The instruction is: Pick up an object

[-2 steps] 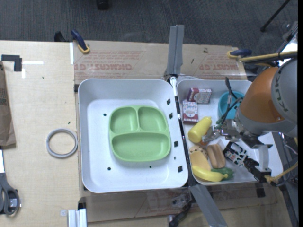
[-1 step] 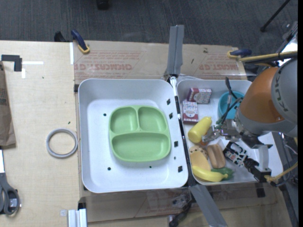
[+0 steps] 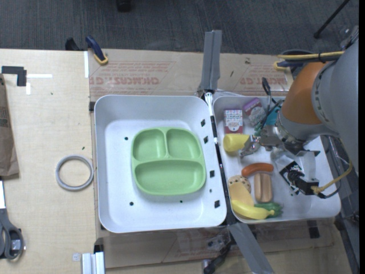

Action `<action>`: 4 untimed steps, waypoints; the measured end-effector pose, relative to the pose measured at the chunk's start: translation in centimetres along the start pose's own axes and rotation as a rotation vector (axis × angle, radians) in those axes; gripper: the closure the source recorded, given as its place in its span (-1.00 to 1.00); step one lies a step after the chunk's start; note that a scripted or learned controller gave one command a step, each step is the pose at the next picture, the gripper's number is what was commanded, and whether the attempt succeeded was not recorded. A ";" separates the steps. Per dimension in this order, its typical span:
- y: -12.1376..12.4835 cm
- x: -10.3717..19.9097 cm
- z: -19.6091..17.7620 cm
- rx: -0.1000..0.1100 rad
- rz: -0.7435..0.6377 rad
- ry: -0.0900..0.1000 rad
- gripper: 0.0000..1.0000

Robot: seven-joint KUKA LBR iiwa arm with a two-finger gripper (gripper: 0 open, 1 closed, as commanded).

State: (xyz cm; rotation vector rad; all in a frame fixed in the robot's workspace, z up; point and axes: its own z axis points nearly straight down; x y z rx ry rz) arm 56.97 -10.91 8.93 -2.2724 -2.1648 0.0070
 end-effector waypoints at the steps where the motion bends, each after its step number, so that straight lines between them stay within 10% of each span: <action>1: 0.0 0.0 -0.7 0.005 -0.004 -0.001 1.00; 2: 0.0 0.0 -0.7 0.006 -0.004 -0.001 -1.00; 3: -4.5 -2.7 0.0 0.000 -0.024 0.002 -1.00; 4: -2.0 -0.7 0.0 0.000 -0.005 0.001 -1.00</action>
